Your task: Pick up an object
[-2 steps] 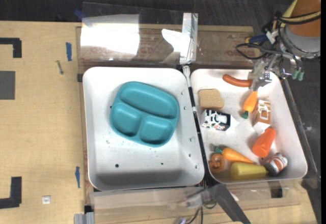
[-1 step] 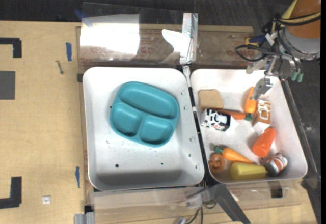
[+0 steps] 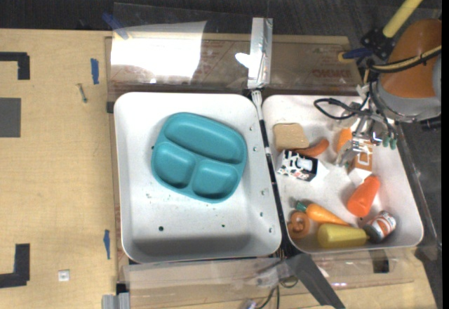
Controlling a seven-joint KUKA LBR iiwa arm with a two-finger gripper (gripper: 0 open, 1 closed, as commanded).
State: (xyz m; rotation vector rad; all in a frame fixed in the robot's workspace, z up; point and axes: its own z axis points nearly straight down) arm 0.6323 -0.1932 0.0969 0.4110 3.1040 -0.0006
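Now the gripper [image 3: 359,148] hangs low inside the right bin [image 3: 410,192], just above an orange toy [image 3: 363,196]; whether it is spread or pinching anything, I cannot tell. Left of that bin, a teal tray [image 3: 198,156].

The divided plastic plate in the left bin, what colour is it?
Teal, seen in the camera view: the divided plastic plate.

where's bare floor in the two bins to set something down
Left bin: bare strips around the teal tray, widest along the near wall. Right bin: a small gap mid-floor between the black-and-white toy and orange carrot; near edge and gripper side are crowded.
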